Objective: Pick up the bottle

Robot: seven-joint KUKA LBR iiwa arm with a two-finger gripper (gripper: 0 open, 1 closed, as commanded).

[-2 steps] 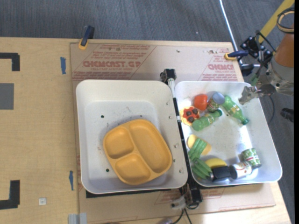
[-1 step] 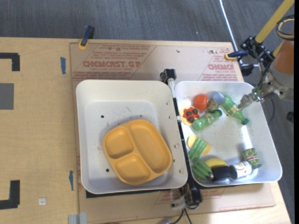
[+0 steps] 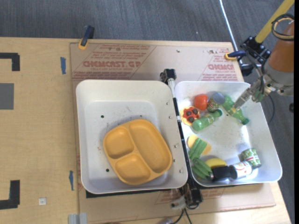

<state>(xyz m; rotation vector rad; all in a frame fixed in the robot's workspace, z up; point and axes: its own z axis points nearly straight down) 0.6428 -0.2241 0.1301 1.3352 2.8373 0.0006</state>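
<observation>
Several bottles lie in the right bin (image 3: 261,125). A green bottle (image 3: 206,121) rests on its side near the bin's left wall. A second green bottle (image 3: 236,112) lies at the back right. A bottle with a black cap and a white label (image 3: 232,172) lies along the front wall. My gripper (image 3: 241,101) comes down at a slant from the right, its tip just over the upper end of the second green bottle. Nothing is lifted off the bin floor.
The right bin also holds a red round toy (image 3: 201,101), a red and yellow piece (image 3: 190,114), a small can (image 3: 251,157), a yellow banana (image 3: 216,163) and green vegetables (image 3: 198,149). A yellow divided plate (image 3: 136,151) lies in the left bin (image 3: 88,125).
</observation>
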